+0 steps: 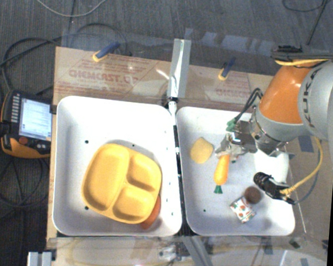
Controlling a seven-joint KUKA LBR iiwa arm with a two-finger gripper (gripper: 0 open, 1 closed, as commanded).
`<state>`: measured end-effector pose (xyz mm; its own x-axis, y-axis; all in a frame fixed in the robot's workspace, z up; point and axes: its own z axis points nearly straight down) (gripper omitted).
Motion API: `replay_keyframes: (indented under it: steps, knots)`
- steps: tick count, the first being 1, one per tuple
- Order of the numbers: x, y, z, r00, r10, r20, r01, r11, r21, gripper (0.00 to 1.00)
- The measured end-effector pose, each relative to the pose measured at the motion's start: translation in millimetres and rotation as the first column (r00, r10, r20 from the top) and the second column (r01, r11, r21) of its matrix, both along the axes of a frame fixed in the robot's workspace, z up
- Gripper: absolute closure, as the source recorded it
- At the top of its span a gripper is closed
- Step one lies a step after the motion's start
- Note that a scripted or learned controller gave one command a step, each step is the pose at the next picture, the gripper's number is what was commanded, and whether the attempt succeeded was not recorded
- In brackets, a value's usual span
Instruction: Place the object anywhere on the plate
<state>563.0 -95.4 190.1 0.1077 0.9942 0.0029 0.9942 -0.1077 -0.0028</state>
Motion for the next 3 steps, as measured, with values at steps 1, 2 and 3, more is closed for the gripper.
replay_keyframes:
  steps: [1, 2, 3]
  knots:
    - [-18.0, 85.4, -7.6, 0.986, 0.166, -0.001, -0.166, 0.986, -0.002, 1.0]
    - [-57.5, 122.8, -7.6, 0.962, 0.274, -0.002, -0.274, 0.962, -0.002, 1.0]
    - [-19.0, 153.5, -7.8, 0.937, 0.35, -0.001, -0.35, 0.937, -0.001, 1.0]
